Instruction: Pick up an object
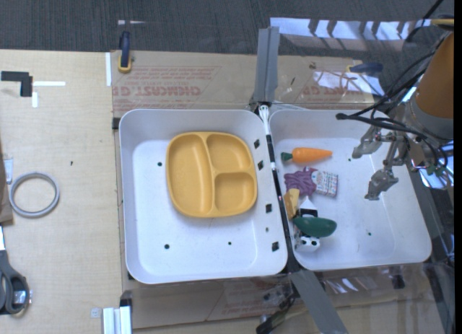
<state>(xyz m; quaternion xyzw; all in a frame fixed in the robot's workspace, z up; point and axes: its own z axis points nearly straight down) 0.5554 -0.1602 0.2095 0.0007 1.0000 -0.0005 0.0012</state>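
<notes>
Several small toys crowd the right bin's (pixel 404 249) left wall; the toy carrot (pixel 309 156) lies farthest back there. Light, rigid, smooth plastic, I judge: grip across its thick middle. Right of the carrot, the hand (pixel 381 181) hangs apparently spread, pinching nothing.

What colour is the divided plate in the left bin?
Yellow-orange all over; the three-compartment plastic plate shows best in the camera view.

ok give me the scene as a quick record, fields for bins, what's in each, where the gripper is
left bin: yellow divided plate
right bin: toy carrot, purple toy, small printed packet, yellow piece, dark green toy, all towards its left side
gripper: over the right part of the right bin, apart from the toys, nothing between its fingers
bench at left: grey ring
</notes>
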